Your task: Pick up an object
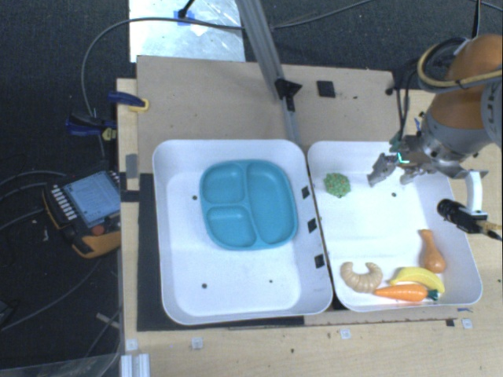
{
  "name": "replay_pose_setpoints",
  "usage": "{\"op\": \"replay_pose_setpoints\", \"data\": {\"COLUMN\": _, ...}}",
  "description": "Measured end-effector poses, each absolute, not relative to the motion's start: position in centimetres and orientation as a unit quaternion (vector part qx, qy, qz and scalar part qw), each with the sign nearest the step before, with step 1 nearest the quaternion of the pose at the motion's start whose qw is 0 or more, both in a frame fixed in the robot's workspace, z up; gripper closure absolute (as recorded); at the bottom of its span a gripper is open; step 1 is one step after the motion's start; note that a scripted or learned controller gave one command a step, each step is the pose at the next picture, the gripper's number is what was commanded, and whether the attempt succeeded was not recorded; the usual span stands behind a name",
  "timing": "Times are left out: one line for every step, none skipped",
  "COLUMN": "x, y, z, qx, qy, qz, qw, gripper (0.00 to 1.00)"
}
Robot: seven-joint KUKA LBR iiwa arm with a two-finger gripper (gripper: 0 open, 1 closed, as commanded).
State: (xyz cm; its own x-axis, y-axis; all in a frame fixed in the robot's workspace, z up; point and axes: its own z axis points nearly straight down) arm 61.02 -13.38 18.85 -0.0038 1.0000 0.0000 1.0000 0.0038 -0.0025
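My gripper [395, 171] hovers over the back of the right bin [369, 234], its two fingers spread apart with nothing between them. A green broccoli floret [337, 184] lies to its left, near the bin's back left corner. Along the front right of that bin lie a tan croissant [361, 276], an orange carrot [402, 293], a yellow banana [419, 278] and a brown drumstick [431, 251].
The left bin [181, 281] holds a blue divided plate [247, 203]. A slanted grey pole [262, 34] crosses the bench behind the bins. Clamps and a handheld device lie off the bench to the left.
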Motion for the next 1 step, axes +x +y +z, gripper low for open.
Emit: {"op": "replay_pose_setpoints", "data": {"x": 61.13, "y": -13.37, "z": 19.01, "qx": -0.706, "qy": -0.709, "qz": -0.0003, "qw": -0.001, "gripper": 0.00}}
